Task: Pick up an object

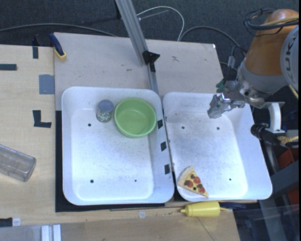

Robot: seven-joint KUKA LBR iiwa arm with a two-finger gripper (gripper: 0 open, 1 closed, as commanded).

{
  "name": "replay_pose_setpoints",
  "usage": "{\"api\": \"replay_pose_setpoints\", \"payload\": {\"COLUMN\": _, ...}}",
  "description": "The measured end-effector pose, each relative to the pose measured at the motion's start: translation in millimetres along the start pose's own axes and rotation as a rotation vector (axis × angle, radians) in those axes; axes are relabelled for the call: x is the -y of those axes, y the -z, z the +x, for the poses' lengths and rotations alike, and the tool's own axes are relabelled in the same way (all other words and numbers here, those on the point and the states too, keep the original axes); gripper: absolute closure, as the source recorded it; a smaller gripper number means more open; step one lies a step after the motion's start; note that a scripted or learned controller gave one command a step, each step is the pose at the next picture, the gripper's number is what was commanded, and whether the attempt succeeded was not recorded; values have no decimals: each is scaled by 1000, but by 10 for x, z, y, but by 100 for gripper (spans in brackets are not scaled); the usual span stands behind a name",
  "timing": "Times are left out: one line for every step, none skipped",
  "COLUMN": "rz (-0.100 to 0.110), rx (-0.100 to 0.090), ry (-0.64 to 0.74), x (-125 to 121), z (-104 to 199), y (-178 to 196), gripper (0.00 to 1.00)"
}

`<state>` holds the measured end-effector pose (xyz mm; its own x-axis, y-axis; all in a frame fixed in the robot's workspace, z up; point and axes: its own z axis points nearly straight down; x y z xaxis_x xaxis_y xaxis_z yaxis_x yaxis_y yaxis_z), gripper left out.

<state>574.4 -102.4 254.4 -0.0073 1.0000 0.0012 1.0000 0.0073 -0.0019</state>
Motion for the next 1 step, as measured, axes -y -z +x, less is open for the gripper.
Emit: {"api": "replay_pose_setpoints", "payload": {"rz": -1, "rx": 0, "ry": -1, "x": -149, "z": 463, "y": 28, "gripper": 100}}
